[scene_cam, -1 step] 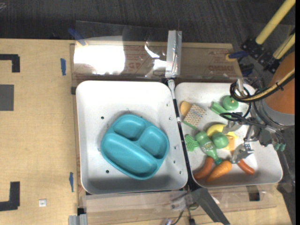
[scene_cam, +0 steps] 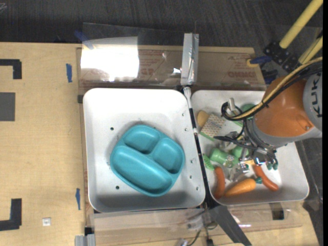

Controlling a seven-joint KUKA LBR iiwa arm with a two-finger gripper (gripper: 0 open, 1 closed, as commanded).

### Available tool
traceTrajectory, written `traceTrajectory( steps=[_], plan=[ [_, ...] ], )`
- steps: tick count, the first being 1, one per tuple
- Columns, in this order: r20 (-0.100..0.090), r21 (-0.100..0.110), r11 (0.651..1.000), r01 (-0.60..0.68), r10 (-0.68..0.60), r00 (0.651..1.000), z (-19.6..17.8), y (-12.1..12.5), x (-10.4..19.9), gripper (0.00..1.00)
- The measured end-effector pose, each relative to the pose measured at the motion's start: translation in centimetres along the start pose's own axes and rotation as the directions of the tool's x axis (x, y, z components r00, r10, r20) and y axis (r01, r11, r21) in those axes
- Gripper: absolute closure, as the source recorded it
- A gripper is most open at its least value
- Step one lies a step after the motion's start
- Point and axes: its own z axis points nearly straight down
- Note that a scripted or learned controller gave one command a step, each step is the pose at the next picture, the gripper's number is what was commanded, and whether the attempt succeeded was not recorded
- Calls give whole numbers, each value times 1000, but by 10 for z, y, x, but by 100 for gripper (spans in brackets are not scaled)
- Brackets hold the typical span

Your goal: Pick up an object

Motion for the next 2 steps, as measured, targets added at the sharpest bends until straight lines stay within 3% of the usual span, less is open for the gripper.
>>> traceTrajectory(
  steps=[1, 2],
  plan=[
    [10, 2, 1000, 2, -2, 1000, -12, 1, -3, 100],
    [-4, -4, 909, 417, -417, 909, -113, -34, 6, 100]
  ],
)
